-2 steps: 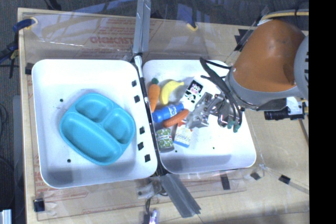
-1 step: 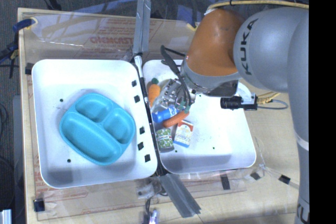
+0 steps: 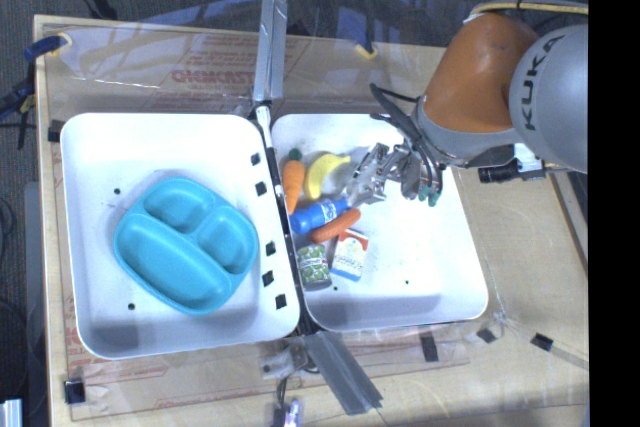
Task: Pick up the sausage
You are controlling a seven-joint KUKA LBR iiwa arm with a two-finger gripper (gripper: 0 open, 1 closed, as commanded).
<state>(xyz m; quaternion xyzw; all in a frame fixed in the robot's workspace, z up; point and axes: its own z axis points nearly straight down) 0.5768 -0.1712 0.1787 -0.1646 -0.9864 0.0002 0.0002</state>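
The sausage (image 3: 336, 227) is a short orange-red piece lying in the right bin (image 3: 430, 265), just below a blue bottle (image 3: 320, 213). My gripper (image 3: 368, 177) reaches in from the right and sits up and to the right of the sausage, beside a yellow banana (image 3: 325, 170). It is a little apart from the sausage, and nothing shows in its grasp.
An orange carrot (image 3: 292, 183) lies along the right bin's left wall. A small box (image 3: 350, 255) and a green packet (image 3: 313, 267) lie below the sausage. The left bin (image 3: 90, 175) holds a blue divided plate (image 3: 187, 240). The arm's orange band (image 3: 480, 75) hangs over the right bin's far right corner.
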